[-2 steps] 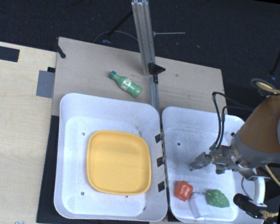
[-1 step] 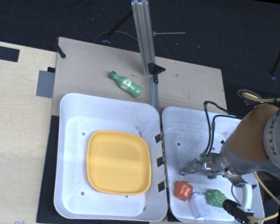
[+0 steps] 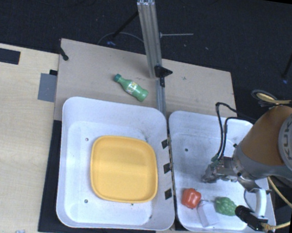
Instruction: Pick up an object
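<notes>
In the right bin (image 3: 198,132) lie a red pepper-like object (image 3: 191,198), a green lumpy object (image 3: 224,206) and a small white block (image 3: 206,215), all near the front edge. My gripper (image 3: 212,175) hangs low over the right bin's floor, a little behind and between the red and green objects, under the orange-banded wrist (image 3: 266,140). Nothing shows between the gripper and the bin floor. The left bin (image 3: 80,116) holds a yellow square plate (image 3: 124,168).
A green bottle (image 3: 131,87) lies on the bench behind the left bin. A metal rail (image 3: 154,32) slants up from between the bins. Black cables (image 3: 221,125) loop from the arm over the right bin. Black clips (image 3: 166,167) line the bins' shared edge.
</notes>
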{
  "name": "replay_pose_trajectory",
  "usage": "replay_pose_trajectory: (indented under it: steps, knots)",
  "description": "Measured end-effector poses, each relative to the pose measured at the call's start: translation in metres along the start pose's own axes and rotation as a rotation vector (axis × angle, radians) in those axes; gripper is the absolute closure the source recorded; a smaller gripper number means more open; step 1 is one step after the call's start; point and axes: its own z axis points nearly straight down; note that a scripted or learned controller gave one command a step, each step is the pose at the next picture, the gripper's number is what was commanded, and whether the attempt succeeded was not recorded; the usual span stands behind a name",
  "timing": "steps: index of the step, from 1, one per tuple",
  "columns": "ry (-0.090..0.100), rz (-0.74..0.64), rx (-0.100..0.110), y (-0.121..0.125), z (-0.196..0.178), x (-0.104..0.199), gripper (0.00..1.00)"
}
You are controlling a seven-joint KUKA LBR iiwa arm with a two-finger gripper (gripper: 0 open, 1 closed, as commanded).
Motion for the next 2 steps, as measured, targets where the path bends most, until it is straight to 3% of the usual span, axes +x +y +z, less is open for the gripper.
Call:
replay_pose_trajectory:
  steps: [2]
  knots:
    - [0.000,-0.002,0.000,0.005,-0.105,0.002,1.00]
